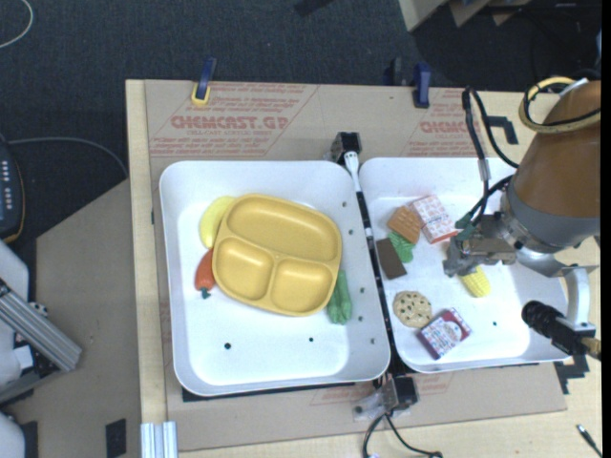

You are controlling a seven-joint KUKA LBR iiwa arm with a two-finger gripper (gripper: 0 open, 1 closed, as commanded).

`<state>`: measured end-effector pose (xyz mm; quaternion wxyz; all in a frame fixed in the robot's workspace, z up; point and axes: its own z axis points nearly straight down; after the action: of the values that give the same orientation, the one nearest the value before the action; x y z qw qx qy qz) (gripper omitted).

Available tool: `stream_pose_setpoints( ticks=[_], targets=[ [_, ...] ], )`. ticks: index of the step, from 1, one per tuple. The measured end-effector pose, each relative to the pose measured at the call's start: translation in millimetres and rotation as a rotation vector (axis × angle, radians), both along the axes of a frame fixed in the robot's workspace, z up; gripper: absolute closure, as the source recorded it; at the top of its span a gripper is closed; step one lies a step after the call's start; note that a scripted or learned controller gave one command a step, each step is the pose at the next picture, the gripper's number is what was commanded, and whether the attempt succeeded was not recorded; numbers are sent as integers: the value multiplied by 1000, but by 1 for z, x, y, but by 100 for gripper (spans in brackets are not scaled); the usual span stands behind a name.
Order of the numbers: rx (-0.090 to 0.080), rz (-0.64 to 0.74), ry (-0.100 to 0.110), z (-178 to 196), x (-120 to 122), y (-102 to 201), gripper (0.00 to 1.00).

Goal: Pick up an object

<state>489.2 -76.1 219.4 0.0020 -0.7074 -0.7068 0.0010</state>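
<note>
From my seat at the remote station, the gripper (474, 259) is down inside the right bin (506, 346), with the grey arm (563, 175) and its orange band coming in from the right edge of the view. Honestly I can't tell how its tips are set; that whole end is a dark grey clump from this angle and the resolution isn't helping. Right under and slightly to the near side of the gripper there's a small yellow piece (476, 282), looks like a bit of toy corn, stubby and bright yellow, lying flat on the bin floor and partly covered by the gripper body. It's touching or nearly touching the gripper as far as I can see, but nothing shows it actually being pinched. Off to the gripper's left are a red and white packet (434, 217), an orange waffle-looking block (405, 224), a green bit (402, 249) and a brown bar (389, 257) bunched together. Nearer the camera side from the gripper sit a chocolate chip cookie (411, 307) and a dark red wrapped snack (445, 333). Well away to the left, in the left bin (253, 370), there's a yellow divided tray (276, 254) flipped over some stuff, with a yellow banana-like thing (215, 219), a red-orange pepper (204, 273) and a green leafy item (340, 300) poking out around its edges.
</note>
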Motion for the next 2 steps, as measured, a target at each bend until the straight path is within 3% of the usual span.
stream_pose_setpoints(
  ticks=[1,2],
  targets=[
    [1,2,-1,3,-8,11,100],
    [-2,2,-7,16,2,8,100]
  ],
)
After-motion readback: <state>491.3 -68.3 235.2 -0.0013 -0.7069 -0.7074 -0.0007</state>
